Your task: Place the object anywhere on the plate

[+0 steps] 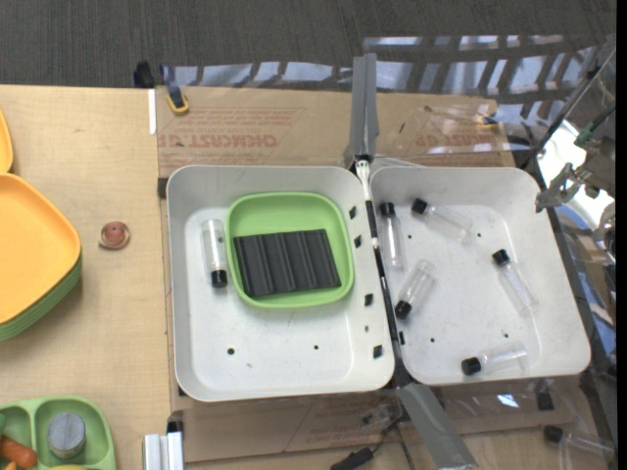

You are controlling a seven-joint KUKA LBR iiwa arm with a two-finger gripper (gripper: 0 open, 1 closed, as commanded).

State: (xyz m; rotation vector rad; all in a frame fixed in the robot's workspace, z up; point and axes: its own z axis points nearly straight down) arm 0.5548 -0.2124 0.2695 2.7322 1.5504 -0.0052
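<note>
A green square plate [286,203] sits in the upper middle of the left bin [274,360]. A black ribbed flat block [289,262] lies on the plate, covering most of its floor. Just left of the plate, a clear vial with a black cap [214,253] lies on the bin floor. In the right bin [549,351] several more clear black-capped vials lie scattered: one by the divider [390,235], one near the back [441,218], one in the middle [413,290], one to the right [513,278] and one at the front [495,361].
The raised rims of the two bins meet in a ridge [380,282]. On the bench to the left are stacked orange plates [34,253], a small red knob [115,234] and a green compartment tray [49,437]. Metal framework [578,160] crowds the right edge.
</note>
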